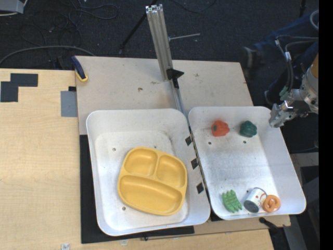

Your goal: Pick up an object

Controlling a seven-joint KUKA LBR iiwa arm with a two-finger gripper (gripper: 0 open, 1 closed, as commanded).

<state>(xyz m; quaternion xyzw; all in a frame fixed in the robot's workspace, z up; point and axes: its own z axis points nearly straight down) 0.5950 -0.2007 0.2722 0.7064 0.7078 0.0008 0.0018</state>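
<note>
The right bin (283,155) holds 5 small things: a red piece (220,128) and a dark green piece (248,129) near its far edge, and a light green piece (231,201), a can (254,199) and an orange ring (271,203) along its near edge, the can touching the ring. None is lifted, so the pick has not begun; this looks like the approach step. The claw (278,114) hangs at the bin's far right rim, nearest the dark green piece; whether it is wide or narrow cannot be told. Next it likely must swing left over a piece and descend. The arm enters from the right, wrist low over the rim. The left bin (99,139) holds a yellow tray (153,180). Both bins sit on the bench (119,82).
</note>
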